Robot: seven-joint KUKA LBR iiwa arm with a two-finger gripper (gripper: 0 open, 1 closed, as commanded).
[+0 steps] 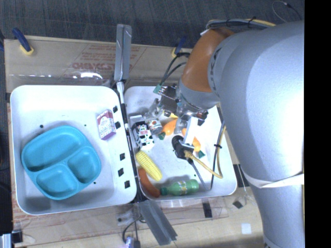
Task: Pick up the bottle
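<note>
The bottle (179,187) is green with a yellow label and lies on its side along the front wall of the right bin (222,182). My gripper (156,117) hangs over the back-middle of that bin, above a cluster of small toys. It is well behind the bottle and apart from it. The grey arm with its orange band (200,61) covers the bin's right side.
A yellow corn cob (148,164) and a reddish sausage (147,185) lie just left of the bottle. A black-and-white item (143,134) and orange pieces (168,127) sit under the gripper. The left bin (31,99) holds a blue divided plate (59,161) and a small box (106,124).
</note>
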